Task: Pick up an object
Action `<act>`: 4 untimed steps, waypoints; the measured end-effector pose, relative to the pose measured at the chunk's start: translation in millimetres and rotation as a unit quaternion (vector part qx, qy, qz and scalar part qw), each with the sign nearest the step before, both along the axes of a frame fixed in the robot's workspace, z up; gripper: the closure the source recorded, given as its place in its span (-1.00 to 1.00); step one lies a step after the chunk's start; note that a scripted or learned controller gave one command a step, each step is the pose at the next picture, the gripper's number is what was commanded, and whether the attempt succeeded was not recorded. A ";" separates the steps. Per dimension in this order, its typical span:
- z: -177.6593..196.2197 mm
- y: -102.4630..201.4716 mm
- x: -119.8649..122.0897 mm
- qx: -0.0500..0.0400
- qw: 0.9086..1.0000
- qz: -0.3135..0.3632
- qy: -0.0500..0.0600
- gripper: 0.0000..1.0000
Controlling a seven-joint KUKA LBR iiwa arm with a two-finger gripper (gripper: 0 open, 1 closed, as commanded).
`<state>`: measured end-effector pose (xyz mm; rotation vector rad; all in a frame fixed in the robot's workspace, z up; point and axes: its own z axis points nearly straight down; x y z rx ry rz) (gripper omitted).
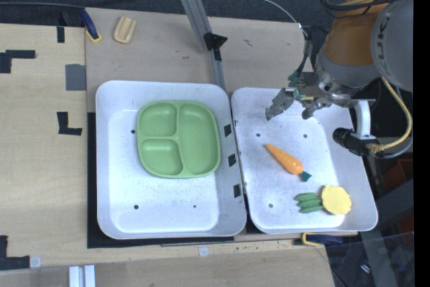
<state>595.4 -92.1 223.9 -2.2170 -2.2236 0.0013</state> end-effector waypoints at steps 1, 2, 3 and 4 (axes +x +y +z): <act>0.1 -0.1 0.0 0.000 1.000 0.000 0.000 -1.00; -63.6 -0.8 -6.3 0.000 1.000 -0.001 0.003 -1.00; -116.5 3.0 1.8 -0.001 1.000 0.000 0.002 -1.00; -135.9 3.4 1.6 -0.001 1.000 0.000 0.000 -1.00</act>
